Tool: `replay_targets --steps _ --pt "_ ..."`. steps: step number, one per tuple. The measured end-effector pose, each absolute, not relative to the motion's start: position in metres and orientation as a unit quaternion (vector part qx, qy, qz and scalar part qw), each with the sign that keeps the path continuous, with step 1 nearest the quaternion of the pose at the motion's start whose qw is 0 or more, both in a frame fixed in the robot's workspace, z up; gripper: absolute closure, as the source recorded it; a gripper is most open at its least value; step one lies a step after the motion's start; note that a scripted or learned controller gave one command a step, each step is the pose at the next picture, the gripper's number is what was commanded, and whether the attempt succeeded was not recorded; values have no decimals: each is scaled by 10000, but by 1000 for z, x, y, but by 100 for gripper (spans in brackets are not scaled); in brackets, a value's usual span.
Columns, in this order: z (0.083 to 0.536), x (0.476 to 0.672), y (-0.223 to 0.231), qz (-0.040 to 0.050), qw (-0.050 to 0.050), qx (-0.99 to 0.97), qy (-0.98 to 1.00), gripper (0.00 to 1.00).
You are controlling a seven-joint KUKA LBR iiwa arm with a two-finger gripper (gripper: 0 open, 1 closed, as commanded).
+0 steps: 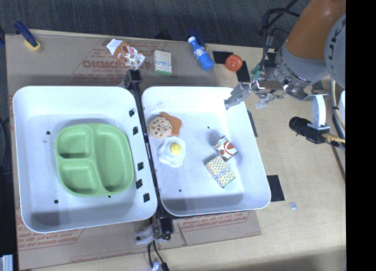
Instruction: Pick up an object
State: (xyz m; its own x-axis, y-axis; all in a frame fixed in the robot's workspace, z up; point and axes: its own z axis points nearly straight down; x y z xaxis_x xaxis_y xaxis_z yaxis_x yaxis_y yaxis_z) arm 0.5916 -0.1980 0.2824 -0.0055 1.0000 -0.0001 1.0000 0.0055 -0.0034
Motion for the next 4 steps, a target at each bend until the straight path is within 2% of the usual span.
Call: replay_targets --steps 1,2,3,4 --pt "167 637 -210 23 31 -7040 -7102 0" --pt "91 576 -168 15 20 -7052 -7091 0" --pt "91 502 -212 16 22 -7050 -7092 0" --pt "102 503 -211 16 24 -7028 -7114 100"
